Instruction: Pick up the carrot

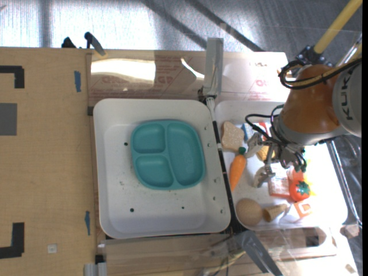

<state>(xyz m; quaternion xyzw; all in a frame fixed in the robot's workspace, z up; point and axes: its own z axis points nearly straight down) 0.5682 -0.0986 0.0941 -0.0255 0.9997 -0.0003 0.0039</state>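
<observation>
From above, the counter (46,154) carries two shallow white bins side by side. The left bin (109,211) holds a teal divided plate (168,154) near its middle. The right bin (333,211) is crowded with small things, and the carrot (237,169) lies at its left side, close to the wall shared with the other bin, its green top pointing up the picture and its orange tip down. Just above the carrot sits a tan slice of bread (232,135); below it lie a round brownish ball (249,211) and a small cone-shaped piece (274,213). An orange-red toy (298,190) rests further right. The arm reaches in from the right, and its claw (275,164) hangs over the right bin, just right of the carrot and apart from it; whether the claw is released or clenched cannot be told here.
</observation>
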